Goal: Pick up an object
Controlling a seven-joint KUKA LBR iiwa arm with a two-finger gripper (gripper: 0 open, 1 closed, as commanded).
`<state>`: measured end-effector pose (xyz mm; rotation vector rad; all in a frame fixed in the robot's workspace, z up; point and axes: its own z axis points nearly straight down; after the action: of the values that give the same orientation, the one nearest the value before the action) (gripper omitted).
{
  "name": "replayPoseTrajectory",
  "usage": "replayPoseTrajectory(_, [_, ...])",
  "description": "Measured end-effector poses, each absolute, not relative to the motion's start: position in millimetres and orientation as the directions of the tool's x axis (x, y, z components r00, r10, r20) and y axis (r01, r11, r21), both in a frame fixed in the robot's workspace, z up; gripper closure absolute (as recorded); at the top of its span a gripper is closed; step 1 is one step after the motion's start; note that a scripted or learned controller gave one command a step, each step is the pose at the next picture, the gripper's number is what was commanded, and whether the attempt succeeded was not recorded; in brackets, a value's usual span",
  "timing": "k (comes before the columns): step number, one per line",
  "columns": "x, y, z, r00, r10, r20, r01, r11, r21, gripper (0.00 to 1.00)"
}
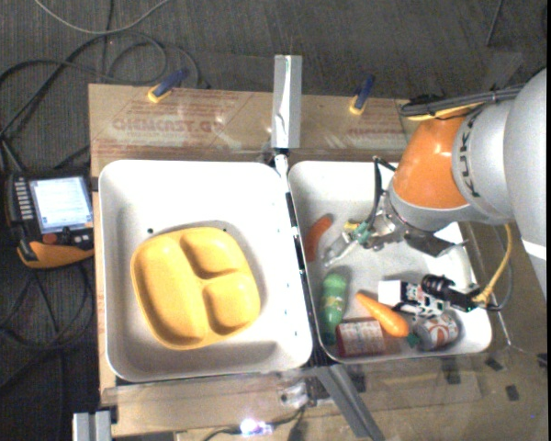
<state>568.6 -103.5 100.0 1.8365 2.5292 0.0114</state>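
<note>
- Camera view, nearest the lens: along the near edge of the right bin (pixel 303 274) lie a red can (pixel 360 338) on its side, an orange carrot (pixel 383 313) set at a slant just above it, and a grey-and-red can (pixel 436 331) at the near right corner.
- A green bottle (pixel 334 299) stands by the wall between the 2 bins, just left of the carrot's tip.
- A small black-and-white item (pixel 422 291) lies just beyond the carrot, towards the right wall, with a yellow cable near it.
- In the left bin (pixel 119 246), a yellow 3-compartment tray (pixel 196 286) sits alone, turned at a slight angle.
- Mid-bin on the right, the tool (pixel 355 237) hangs over the white floor; its fingers cannot be told open from shut. It is just right of a red-orange pepper-like object (pixel 318 235) that lies against the dividing wall, and beyond the green bottle.
- Farther back, the grey arm (pixel 496 159) with its orange band reaches in from the right.
- Beyond both bins, 2 blue-and-yellow clamps (pixel 168 84) hold a brown board (pixel 193 127) on the table, with a grey upright post (pixel 286 99) between them.
</note>
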Motion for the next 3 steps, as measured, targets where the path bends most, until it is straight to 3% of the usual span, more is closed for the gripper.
replayPoseTrajectory(1, [625.7,-117,90,-0.38,0.925,-0.003,0.925,0.38,0.007,0.0])
replayPoseTrajectory(2, [561.0,-124,104,-0.407,0.913,0.002,0.913,0.407,-0.006,0.0])
replayPoseTrajectory(3, [622.7,-141,90,-0.347,0.938,-0.004,0.938,0.347,0.007,0.0])
